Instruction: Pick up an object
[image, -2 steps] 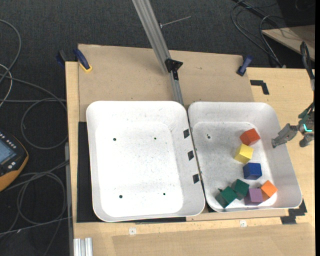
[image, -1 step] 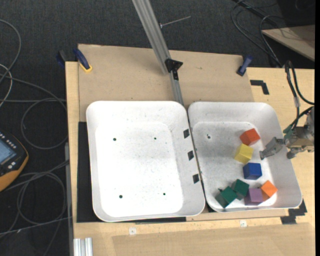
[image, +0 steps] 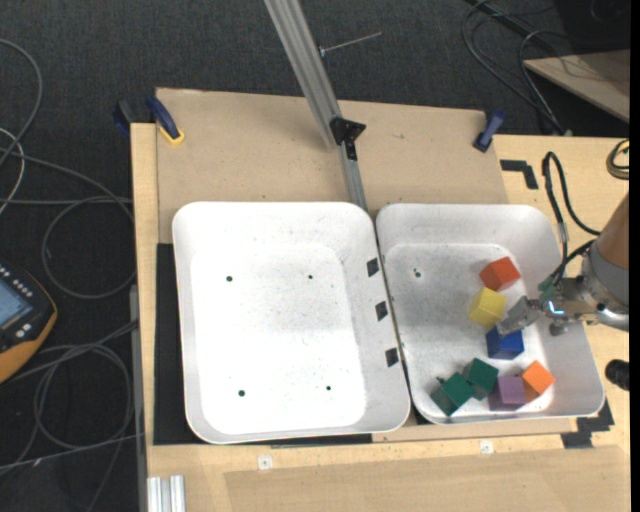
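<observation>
Seen from above at a slant: at far left, a yellow-and-black handheld device (image: 18, 318) among loose black cables (image: 70, 215) on dark carpet. On the wooden bench (image: 260, 135), blue clamps (image: 165, 120) at the back corners and a grey metal rail (image: 312, 70) running down to the seam between two shallow white bins. Left bin (image: 270, 320) speckled and bare apart from four small dark dots. Right bin (image: 440, 235) holding a cluster of small blocks along its right and near side: two dark green blocks (image: 466, 385) touching each other at the near edge, a purple block (image: 511, 390) just beside them, an orange block (image: 538, 377) at the purple one's right, a blue block (image: 505, 343) above those, a yellow block (image: 488, 307) and a red-orange block (image: 499, 273) farther back. Reaching in from the right, the grey arm (image: 612, 275), its gripper (image: 520, 318) low over the bin, just beside the yellow block and directly above the blue one. Nothing visibly gripped; whether released or clenched, impossible to tell from this angle.
</observation>
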